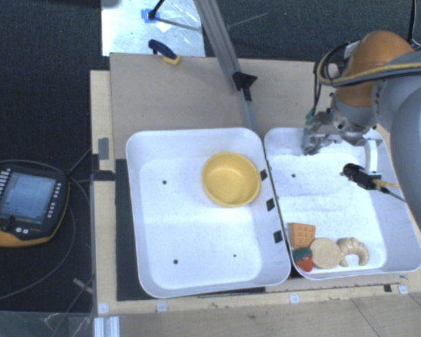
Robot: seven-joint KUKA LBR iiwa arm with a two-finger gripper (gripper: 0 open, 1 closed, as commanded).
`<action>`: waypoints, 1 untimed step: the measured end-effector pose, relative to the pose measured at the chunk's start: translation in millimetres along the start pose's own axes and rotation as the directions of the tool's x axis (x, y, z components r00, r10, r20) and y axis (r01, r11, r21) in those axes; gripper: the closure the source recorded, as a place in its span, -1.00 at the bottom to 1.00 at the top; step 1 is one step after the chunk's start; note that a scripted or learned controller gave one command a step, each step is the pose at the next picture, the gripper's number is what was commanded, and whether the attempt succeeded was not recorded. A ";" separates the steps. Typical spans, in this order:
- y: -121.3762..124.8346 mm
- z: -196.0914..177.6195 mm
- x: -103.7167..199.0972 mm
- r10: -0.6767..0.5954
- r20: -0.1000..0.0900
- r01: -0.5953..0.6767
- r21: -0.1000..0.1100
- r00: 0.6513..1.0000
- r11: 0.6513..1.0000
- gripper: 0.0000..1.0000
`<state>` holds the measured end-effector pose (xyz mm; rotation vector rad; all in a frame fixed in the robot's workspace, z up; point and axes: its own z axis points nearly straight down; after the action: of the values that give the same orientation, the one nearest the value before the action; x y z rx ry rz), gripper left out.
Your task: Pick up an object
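Note:
A yellow bowl (231, 179) sits in the left bin (154, 209), near its upper right. In the right bin (400, 248), along the front edge, lie a waffle piece (302, 234), a red strawberry-like piece (305, 262), a round tan cookie (325, 253) and a croissant (355, 250). My gripper (313, 144) hangs over the back left corner of the right bin, far from the food items. Nothing shows between its fingers, and whether they stand apart is unclear.
A metal pole (221, 41) with a black clamp (243, 81) slants across the bench behind the bins. A teach pendant (22, 202) lies on the floor at left. A black cable fitting (358, 175) juts from the arm over the right bin.

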<state>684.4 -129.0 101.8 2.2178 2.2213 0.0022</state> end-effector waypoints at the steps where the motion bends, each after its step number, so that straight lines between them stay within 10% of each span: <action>1: 0.1 -44.6 5.4 0.000 0.000 0.000 -0.002 1.000 1.000 1.00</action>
<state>684.4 -123.6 146.4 2.2174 2.2202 0.0046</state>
